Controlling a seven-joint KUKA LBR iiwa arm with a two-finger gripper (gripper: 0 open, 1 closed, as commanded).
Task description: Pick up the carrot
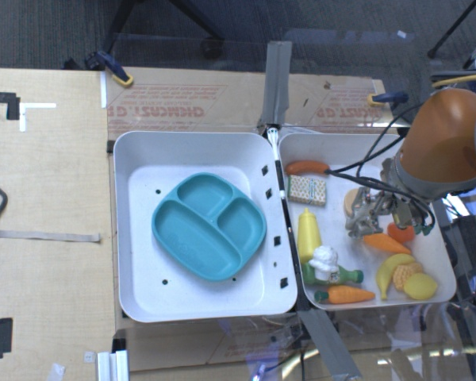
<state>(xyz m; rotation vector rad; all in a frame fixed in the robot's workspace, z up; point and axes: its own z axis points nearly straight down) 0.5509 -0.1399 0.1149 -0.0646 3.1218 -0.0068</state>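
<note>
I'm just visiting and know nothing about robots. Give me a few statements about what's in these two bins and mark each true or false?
1. The blue divided plate lies in the left bin. True.
2. A carrot lies near the front edge of the right bin. True.
3. The yellow bottle sits on the blue plate. False: it lies in the right bin, close to the wall between the bins.
4. The gripper hangs over the left bin. False: it is over the right bin, among the toy food.
5. The plate has four compartments. False: it has three.
</note>
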